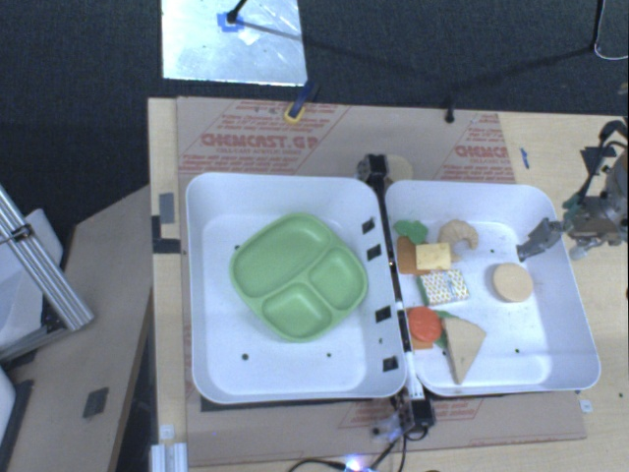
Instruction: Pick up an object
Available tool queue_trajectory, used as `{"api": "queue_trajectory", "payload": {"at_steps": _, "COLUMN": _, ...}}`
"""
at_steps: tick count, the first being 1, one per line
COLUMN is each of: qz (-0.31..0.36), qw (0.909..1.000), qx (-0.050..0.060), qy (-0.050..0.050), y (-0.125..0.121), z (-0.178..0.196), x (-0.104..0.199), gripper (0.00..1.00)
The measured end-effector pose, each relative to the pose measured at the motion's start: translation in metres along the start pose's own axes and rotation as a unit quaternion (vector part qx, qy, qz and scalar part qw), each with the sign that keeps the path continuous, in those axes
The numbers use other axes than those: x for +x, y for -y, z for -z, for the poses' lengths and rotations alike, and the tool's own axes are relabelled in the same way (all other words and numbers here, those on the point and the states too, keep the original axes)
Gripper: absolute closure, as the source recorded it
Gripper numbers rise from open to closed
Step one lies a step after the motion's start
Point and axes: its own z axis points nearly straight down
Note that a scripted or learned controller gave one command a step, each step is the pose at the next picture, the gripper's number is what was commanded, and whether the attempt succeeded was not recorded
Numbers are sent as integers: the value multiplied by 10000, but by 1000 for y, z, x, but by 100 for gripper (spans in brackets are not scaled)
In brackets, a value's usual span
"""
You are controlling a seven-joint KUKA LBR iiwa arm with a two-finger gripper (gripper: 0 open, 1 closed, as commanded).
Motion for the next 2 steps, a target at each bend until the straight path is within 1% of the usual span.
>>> {"api": "queue_trajectory", "payload": {"at_steps": 1, "qz": 18, "qw": 10000, "qx": -61, "qy": 14, "y": -2, "z": 8, "x": 1, "gripper": 0}}
{"api": "queue_trajectory", "payload": {"at_steps": 2, "qz": 10, "qw": 10000, "qx": -47, "qy": 10, "y": -2, "z": -34, "x": -2, "gripper": 0}}
